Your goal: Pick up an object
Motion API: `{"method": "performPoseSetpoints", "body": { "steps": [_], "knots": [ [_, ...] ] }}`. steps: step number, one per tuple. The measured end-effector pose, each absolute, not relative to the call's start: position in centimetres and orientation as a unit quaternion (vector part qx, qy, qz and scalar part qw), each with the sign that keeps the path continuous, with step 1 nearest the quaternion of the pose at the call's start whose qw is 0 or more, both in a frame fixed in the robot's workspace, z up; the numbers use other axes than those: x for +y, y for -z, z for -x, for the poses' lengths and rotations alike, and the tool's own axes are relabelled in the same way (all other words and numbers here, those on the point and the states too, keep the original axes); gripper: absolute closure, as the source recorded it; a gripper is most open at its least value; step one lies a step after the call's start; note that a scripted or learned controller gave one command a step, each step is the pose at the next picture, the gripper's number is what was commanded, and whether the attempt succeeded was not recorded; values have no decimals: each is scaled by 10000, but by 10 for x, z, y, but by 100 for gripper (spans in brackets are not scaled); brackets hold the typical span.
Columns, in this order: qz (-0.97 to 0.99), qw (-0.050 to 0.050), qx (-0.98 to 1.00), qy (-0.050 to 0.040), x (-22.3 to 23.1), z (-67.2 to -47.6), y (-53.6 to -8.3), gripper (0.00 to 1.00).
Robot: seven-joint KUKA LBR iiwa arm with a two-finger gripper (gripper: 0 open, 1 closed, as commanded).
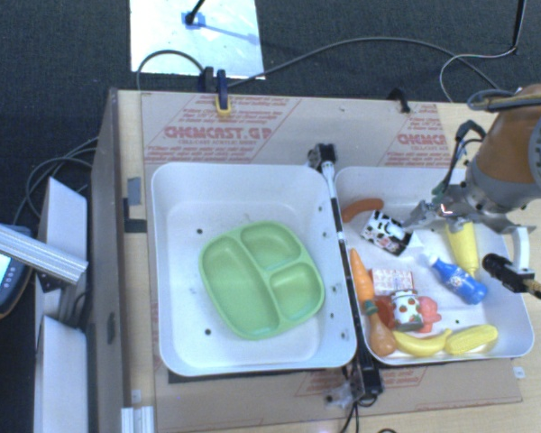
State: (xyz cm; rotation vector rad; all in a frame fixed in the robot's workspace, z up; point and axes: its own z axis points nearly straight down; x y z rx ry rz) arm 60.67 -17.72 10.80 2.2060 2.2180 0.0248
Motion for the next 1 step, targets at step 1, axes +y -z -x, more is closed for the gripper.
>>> {"method": "performPoseSetpoints", "body": {
  "steps": [1],
  "knots": [
    [-7057,30,7085,-12,-204,-638,-173,0]
  ]
}}
